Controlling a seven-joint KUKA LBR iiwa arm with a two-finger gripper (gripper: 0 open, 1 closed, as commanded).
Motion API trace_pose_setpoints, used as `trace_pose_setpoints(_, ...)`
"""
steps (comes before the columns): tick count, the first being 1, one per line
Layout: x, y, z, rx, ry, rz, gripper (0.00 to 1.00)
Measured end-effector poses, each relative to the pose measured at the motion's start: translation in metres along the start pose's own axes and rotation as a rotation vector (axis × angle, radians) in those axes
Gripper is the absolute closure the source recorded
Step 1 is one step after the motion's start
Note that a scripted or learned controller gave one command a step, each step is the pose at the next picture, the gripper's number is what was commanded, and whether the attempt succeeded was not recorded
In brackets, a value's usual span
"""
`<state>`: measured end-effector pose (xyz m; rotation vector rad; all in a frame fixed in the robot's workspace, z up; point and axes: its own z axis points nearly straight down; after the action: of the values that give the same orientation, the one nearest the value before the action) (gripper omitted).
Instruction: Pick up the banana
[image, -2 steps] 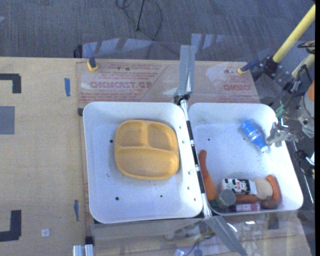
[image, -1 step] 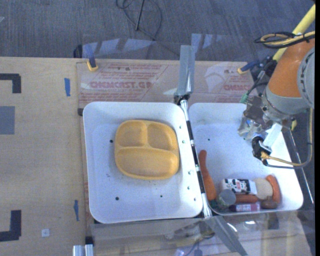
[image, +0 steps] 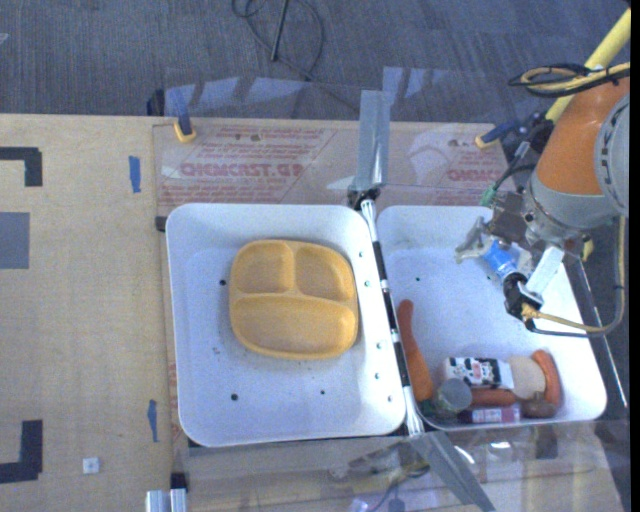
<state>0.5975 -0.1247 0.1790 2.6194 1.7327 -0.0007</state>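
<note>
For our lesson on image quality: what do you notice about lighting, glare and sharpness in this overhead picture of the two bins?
Camera view: even, soft light with faint shadows; the left bin looks bright, nearly washed out around the yellow tray; the gripper is slightly blurred; small items in the right bin are hard to identify.

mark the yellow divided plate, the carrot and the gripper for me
yellow divided plate (image: 294, 298): camera view, on the ridge between its compartments, left bin.
carrot (image: 412, 350): camera view, mid-length of its orange body, right bin's left wall.
gripper (image: 520, 265): camera view, at its tip over the right bin.
</note>
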Motion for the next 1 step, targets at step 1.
trace_pose_setpoints(1, -0.0342, 0.024, 0.0031, -0.001, 0.0, 0.033, 0.0)
